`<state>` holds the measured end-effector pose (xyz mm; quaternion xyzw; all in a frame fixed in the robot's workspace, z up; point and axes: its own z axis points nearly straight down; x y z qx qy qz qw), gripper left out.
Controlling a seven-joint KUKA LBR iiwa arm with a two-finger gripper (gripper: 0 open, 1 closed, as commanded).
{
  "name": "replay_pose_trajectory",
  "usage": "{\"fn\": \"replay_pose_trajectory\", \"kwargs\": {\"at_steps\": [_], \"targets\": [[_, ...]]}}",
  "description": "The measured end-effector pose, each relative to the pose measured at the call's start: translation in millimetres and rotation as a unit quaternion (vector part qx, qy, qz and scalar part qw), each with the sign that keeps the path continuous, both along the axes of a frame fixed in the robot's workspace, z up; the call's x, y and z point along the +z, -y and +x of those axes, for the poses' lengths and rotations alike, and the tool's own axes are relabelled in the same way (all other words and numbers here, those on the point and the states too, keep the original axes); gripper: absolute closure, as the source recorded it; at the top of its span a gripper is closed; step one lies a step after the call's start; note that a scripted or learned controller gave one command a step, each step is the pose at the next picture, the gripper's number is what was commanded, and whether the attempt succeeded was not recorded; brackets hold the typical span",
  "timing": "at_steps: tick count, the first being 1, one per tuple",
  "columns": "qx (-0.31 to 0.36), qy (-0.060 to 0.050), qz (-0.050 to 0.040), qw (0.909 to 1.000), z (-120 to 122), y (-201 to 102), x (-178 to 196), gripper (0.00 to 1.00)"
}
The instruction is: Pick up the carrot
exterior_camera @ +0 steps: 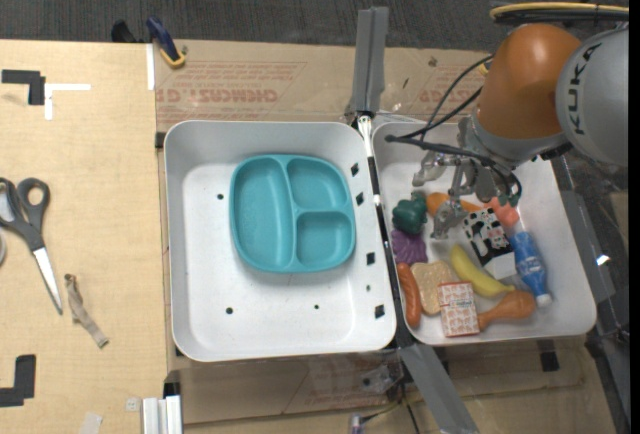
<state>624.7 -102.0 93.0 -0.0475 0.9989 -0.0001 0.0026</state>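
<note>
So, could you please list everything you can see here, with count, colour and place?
divided plate: 1, teal, left bin
left bin: 1, white, centre
right bin: 1, white, right
banana: 1, yellow, right bin
bottle: 1, blue, right bin
carrot: 1, orange, right bin front
small box: 1, red, right bin front
grapes: 1 bunch, purple, right bin
scissors: 1, grey, bench left
arm: 1, grey and orange, right
end effector: 1, metal, over right bin

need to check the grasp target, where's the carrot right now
The carrot lies in the right bin near its front edge, just right of the red-and-white box and below the banana.
</note>
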Motion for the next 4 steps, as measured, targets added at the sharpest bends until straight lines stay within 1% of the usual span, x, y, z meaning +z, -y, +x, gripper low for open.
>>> {"fn": "replay_pose_trajectory", "kwargs": {"at_steps": [1, 2, 3, 4], "targets": [[0.022, -0.001, -0.0001, 0.9998, -12.3, 6.7, -0.4, 0.00], [-0.135, -0.002, 0.0003, 0.9909, -16.7, 20.3, -1.0, 0.00], [-0.250, 0.002, -0.0011, 0.9682, 26.1, 0.9, 1.3, 0.00], [-0.248, 0.004, -0.0007, 0.9686, 27.5, -0.4, 11.5, 1.00]]}}
